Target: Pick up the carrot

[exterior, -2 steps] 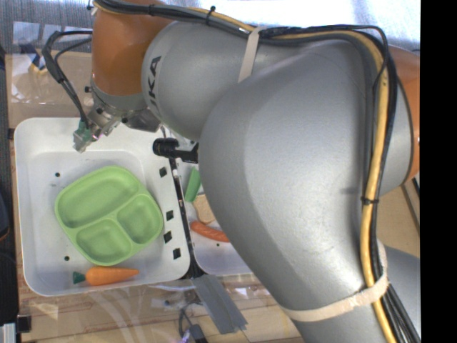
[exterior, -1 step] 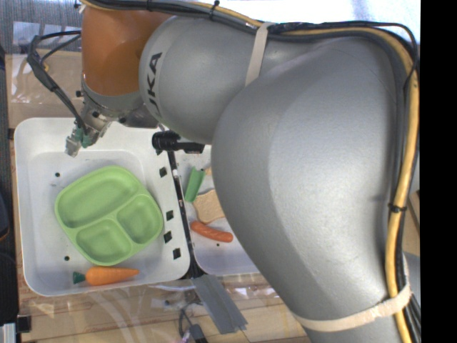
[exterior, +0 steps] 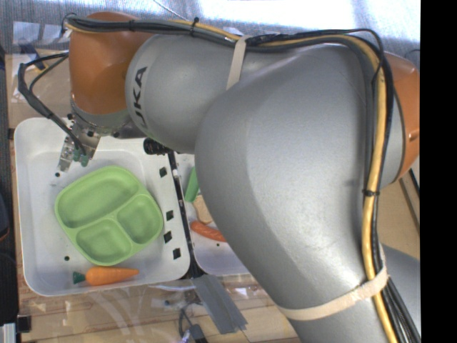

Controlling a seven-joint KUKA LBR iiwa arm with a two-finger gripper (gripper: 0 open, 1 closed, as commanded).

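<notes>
The big grey arm (exterior: 285, 156) sweeps in from three o'clock and covers most of the scene, its orange band (exterior: 100, 56) sitting up at ten o'clock. Below that band the gripper (exterior: 73, 152) hangs over the left bin (exterior: 28, 191), near the bin's upper left corner, just off the eleven o'clock edge of the green divided plate (exterior: 107, 213). How far apart the gripper's tips stand is too small and blurred to tell, and nothing shows between them. The carrot (exterior: 108, 276) lies flat on the left bin's floor at six o'clock of the plate, green stem end pointing to nine o'clock, well apart from the gripper. In the right bin (exterior: 214, 266), another orange carrot (exterior: 208, 231) peeks out from under the arm, with a green item (exterior: 191, 184) above it.
</notes>
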